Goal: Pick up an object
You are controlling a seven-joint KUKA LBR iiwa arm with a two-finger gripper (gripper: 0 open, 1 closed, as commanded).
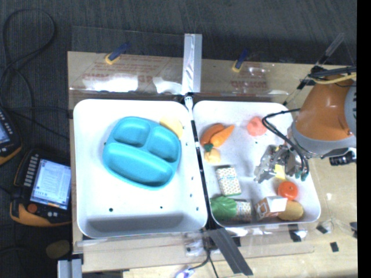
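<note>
My gripper (268,169) hangs low in the right bin (255,110), over bare floor right of its middle, with its fingers spread and nothing between them. A yellow piece (280,171) lies just to its right, and an orange-red round fruit (287,190) sits below that. A patterned white box (228,180) lies to the gripper's left. Farther up are a carrot-like orange toy (215,134) and a pink piece (256,125). Along the front wall lie a green vegetable (224,206), a brown packet (271,207) and a yellow-brown item (293,211).
The left bin (87,213) holds an overturned blue divided plate (142,150) and a yellow piece (171,127) at its upper right. A metal divider (197,155) runs between the bins. A tablet (49,184) lies off the bench at the left.
</note>
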